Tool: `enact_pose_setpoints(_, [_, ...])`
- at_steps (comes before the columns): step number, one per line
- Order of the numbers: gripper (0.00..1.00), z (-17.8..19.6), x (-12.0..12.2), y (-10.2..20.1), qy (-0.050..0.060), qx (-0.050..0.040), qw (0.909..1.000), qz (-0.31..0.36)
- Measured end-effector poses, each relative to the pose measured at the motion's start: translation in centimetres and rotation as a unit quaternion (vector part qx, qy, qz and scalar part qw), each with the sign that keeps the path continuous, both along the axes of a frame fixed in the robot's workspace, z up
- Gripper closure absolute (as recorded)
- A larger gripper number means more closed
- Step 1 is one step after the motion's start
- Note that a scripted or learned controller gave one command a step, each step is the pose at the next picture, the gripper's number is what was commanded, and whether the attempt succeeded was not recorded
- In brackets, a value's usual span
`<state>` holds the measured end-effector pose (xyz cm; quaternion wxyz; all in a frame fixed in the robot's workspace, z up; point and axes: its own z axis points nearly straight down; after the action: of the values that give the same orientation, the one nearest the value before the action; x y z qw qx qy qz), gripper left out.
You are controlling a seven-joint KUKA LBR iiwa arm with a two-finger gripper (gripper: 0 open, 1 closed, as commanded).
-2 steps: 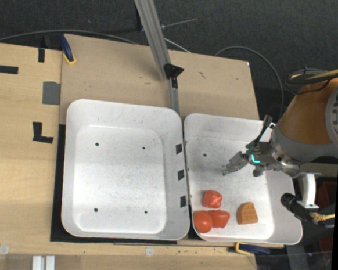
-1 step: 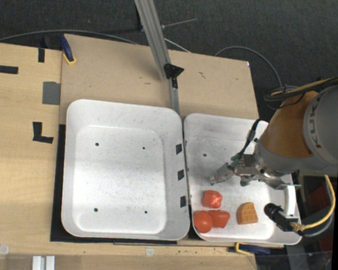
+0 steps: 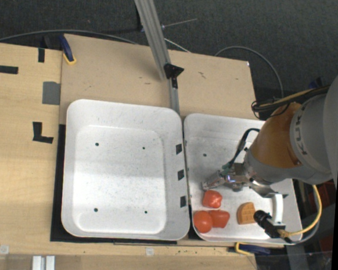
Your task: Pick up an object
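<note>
Camera view shows the likely target, a red object (image 3: pixel 212 199), lying in the right bin (image 3: pixel 216 132) toward its near left corner. Two more red pieces (image 3: pixel 203 221) (image 3: pixel 220 219) sit just nearer the camera, touching each other, and a tan block (image 3: pixel 245 212) lies beside them to the right. All four are clustered close together at the near end of that bin, while the left bin (image 3: pixel 74 153) lies alongside.

The gripper (image 3: pixel 227 178) hovers just above and behind the upper red object, at the end of the grey arm (image 3: pixel 308 142) with its orange band. How wide it stands I cannot tell; the metal parts blur together at this size, and nothing is seen held in it.

To do the pick well, I judge the tool should come down centred on the upper red object, which has the most free space on its far side. The tight cluster is the risk: an off-centre descent could knock the neighbouring pieces or pinch two at once. A straight, slow lift afterwards would show whether the grasp has taken.
</note>
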<state>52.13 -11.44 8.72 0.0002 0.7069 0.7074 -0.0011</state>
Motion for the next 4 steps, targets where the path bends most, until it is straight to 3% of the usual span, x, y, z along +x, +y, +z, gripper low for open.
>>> enact_pose_setpoints(1, [1.00,1.2,0.0,0.1,0.001,0.0011,1.0000,0.001])
enact_pose_setpoints(3, [1.00,12.7,0.0,0.4,-0.003,0.0001,1.0000,0.000])
enact_pose_setpoints(4, [1.00,11.6,0.0,0.4,0.001,0.0004,1.0000,0.000])
